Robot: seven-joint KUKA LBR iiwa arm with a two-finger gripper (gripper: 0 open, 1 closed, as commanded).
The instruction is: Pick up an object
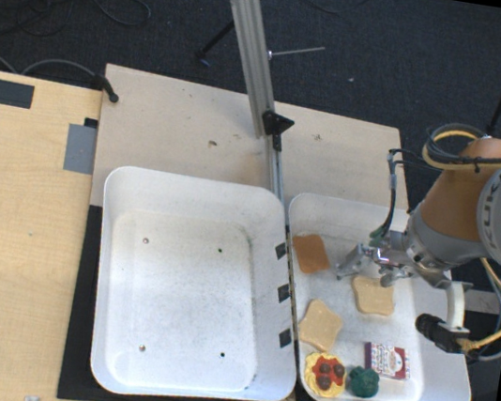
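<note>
The arm (463,207) comes in from the right and bends down over the right bin (446,394). Its pincer (375,263) is low above the upper middle part of this bin. The fingers are hard to see between the metal parts, so I cannot tell how far they are open, and I see nothing between them.

In the right bin lie several small things. A brown slice (309,251) lies near the left wall, to the left of the pincer. A pale slice (373,296) lies just below the pincer, very near to it; I cannot tell if they touch. Another pale slice (321,326) lies lower and more to the left. Near the front edge there are a round red and yellow toy (326,373), a green ball (363,382) just beside it, and a small red packet (386,360) above the ball.

The left bin (123,221) stands beside the right one on the surface (187,127). A metal bar (254,62) rises slanted behind the bins.
</note>
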